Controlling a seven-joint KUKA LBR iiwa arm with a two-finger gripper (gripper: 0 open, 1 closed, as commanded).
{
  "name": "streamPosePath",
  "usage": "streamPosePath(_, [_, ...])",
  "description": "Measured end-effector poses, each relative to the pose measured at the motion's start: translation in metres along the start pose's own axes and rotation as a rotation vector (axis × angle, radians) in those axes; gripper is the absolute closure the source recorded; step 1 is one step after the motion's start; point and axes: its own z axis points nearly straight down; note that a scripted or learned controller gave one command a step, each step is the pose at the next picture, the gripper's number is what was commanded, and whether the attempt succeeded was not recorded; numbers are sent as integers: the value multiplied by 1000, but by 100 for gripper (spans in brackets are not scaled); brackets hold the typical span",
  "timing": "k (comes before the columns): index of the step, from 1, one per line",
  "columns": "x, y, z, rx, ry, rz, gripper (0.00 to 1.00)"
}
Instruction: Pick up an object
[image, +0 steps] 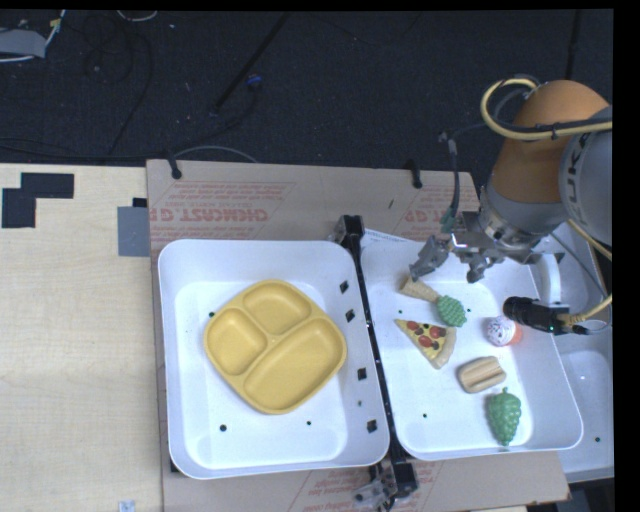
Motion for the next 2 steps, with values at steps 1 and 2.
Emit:
streamPosePath(1, [0,-3,65,2,1,1,0])
streamPosePath(2, [1,-3,118,0,1,2,0])
